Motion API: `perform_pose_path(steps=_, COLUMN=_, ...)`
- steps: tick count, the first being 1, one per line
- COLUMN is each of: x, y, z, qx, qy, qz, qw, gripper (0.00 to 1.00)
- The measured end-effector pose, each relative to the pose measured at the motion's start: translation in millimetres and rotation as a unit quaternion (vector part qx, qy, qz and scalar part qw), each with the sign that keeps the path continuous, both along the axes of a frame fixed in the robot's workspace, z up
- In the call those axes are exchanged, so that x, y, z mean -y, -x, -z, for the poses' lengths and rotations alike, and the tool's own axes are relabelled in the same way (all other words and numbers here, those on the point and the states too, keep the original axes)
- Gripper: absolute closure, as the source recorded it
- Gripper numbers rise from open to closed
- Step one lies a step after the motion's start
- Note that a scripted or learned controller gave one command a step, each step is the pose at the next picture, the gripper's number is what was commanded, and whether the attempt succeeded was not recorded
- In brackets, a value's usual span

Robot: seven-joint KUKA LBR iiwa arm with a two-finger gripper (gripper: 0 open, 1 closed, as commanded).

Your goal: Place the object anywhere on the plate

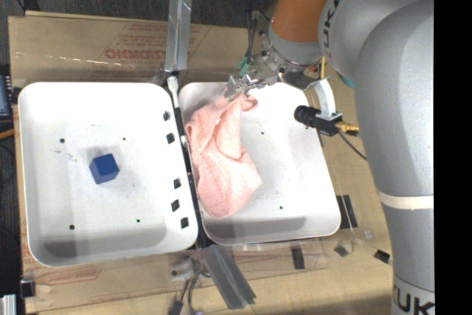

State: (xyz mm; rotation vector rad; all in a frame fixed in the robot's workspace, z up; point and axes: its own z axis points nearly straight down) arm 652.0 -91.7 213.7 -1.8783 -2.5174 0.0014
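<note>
Cube, blue, rigid, alone in left bin. Pink cloth crumpled in right bin: light, limp, likely to sag and trail, best pinched at a bunched fold. Gripper at its top corner, jaws seemingly closed on that raised corner.

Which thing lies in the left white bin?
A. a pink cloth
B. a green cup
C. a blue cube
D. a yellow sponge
C: the blue cube sits alone on the floor of the left bin, while the pink cloth lies in the right bin.
</note>
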Motion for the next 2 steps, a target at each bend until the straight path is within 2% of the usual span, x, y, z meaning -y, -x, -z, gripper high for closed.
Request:
perform_pose_path(steps=1, x=-1.2, y=-0.3, z=-17.2, qx=0.000, qy=0.0001, qz=-0.003, qw=1.0000, gripper=1.00)
perform_pose_path(steps=2, x=-42.7, y=-0.3, z=-16.1, qx=-0.002, qy=-0.0003, qz=-0.204, qw=0.9790, gripper=1.00)
